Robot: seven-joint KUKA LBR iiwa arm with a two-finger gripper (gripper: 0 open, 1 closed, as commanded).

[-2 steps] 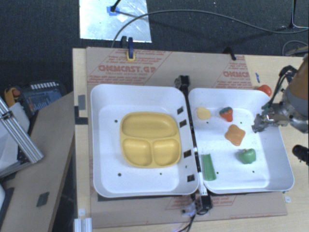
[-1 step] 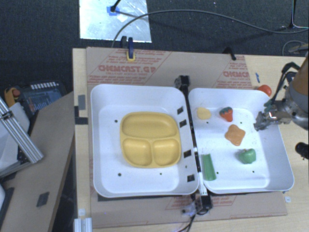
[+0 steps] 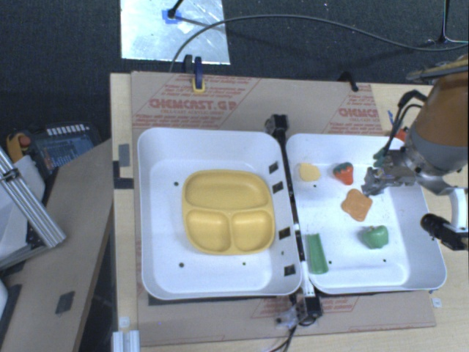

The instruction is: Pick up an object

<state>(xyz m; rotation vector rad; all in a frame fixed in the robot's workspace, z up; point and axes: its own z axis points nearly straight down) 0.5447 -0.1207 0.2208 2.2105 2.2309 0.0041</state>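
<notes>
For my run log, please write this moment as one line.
arm: over right bin | hand: above orange piece | nothing lifted | left bin: yellow tray

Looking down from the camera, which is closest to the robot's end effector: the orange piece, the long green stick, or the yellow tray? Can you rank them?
Ranked from the end effector:
1. Orange piece, right bin, just below and left of it.
2. Long green stick, lower left corner of the right bin.
3. Yellow tray, across the divider in the left bin.

Grey arm (image 3: 440, 149) with orange band, black cables, dark metallic gripper (image 3: 371, 182).
</notes>
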